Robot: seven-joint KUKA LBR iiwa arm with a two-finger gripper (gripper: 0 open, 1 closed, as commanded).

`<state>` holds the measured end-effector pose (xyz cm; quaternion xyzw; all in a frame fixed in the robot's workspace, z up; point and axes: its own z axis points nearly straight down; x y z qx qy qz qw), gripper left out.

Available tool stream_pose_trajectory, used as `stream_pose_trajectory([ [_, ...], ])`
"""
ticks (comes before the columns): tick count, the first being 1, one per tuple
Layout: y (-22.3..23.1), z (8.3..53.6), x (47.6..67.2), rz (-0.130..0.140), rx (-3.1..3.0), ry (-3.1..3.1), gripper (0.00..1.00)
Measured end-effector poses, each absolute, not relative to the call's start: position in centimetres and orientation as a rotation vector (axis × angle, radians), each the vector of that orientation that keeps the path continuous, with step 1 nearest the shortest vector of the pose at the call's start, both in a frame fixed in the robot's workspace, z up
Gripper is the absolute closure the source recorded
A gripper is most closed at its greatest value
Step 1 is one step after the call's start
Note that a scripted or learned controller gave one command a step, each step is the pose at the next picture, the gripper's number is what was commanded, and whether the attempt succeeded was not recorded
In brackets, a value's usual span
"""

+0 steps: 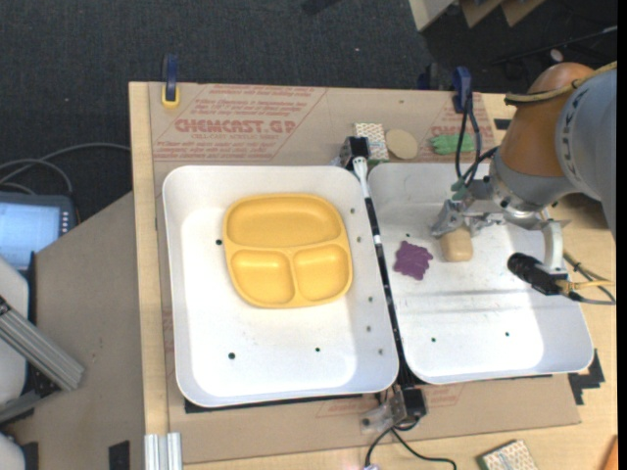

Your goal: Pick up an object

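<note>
**Two bins, gripper low in the right one**

Bench [245,125] is covered in brown board with red printed lettering, with dark carpet floor around it. Blue clamps [171,91] sit on its far edge. Left bin [196,351] holds a yellow divided plate [288,248]. Right bin [490,346] holds a purple lump [412,259] and a tan block [458,248], near each other but apart. Tan block lies in that bin's far half, just beside the gripper [460,223] on its near side; contact unclear. Block looks near-square from here, so its long axis and heading can't be told. Cannot tell how wide the gripper stands or whether it grips anything. Grey arm [588,135] enters from the right.
</note>
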<state>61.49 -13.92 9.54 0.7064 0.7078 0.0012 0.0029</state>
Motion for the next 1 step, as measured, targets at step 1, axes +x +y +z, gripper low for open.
stream_pose_trajectory([
  [1,-7.24,19.04,60.51,0.010,2.211,2.224,1.00],
])
